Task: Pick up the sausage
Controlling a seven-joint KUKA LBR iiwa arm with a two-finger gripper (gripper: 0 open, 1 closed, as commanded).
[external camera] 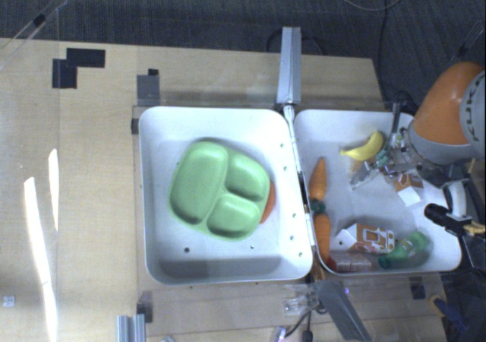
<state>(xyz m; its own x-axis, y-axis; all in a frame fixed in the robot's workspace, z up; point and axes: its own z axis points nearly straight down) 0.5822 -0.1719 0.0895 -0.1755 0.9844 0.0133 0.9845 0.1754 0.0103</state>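
The sausage (352, 264), short and reddish brown, lies along the front wall of the right bin (448, 261). My gripper (373, 166) hangs low over the back half of that bin, just below a yellow banana (363, 148). It is well behind the sausage and apart from it. The grey arm with its orange band (448, 114) comes in from the right.
Two carrots (318, 178) (322, 231) lie along the right bin's left wall. A small printed carton (374, 238) and a green vegetable (403, 251) sit close to the sausage. A white tag (408, 196) lies mid-bin. The left bin (156, 181) holds a green divided plate (219, 189).
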